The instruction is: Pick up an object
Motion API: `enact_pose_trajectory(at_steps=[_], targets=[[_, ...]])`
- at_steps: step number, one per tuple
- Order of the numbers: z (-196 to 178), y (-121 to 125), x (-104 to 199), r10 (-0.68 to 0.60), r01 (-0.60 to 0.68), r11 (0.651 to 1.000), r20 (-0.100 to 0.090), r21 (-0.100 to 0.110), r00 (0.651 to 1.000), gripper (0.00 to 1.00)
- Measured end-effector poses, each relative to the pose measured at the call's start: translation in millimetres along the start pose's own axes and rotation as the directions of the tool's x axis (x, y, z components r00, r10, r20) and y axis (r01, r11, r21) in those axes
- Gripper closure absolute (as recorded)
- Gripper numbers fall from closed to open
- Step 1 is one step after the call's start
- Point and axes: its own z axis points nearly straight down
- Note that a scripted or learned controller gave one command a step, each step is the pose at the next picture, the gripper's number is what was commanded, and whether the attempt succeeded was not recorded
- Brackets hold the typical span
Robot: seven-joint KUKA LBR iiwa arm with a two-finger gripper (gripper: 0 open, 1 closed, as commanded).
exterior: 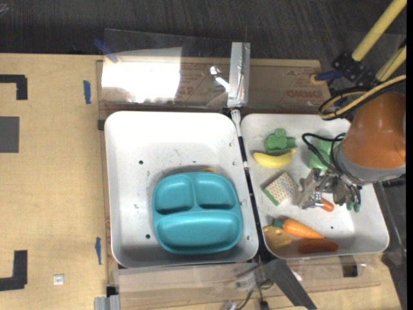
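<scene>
Nearest, at six o'clock in the right bin [377, 234], lies a carrot [302, 228]. My gripper [317, 196] hangs just above it at the bin's centre; whether my fingers are closed I cannot tell. At eleven o'clock sits a banana [272, 158].

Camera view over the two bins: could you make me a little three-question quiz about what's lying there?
1. True or false: the teal tray lies in the left bin.
2. Which lies nearest the green toy?
A. banana
B. carrot
C. teal tray
3. Fill in: the arm reaches down into the ____ bin.

Key: 1 true; 2 A; 3 right.
</scene>
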Motion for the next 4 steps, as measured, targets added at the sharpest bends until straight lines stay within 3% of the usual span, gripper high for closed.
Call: enact_pose_trajectory(at_steps=[1, 2, 3, 4], targets=[[10, 34, -68, -0.061, 0.061, 0.998, -0.01, 0.001, 0.998, 1.0], [11, 34, -67, -0.06, 0.06, 0.998, -0.013, 0.0, 0.998, 0.0], [9, 5, -8, -0.079, 0.079, 0.997, -0.01, 0.0, 0.997, 0.0], [9, 8, -1, 0.031, -0.031, 1.0, -0.003, 0.001, 1.0, 0.0]])
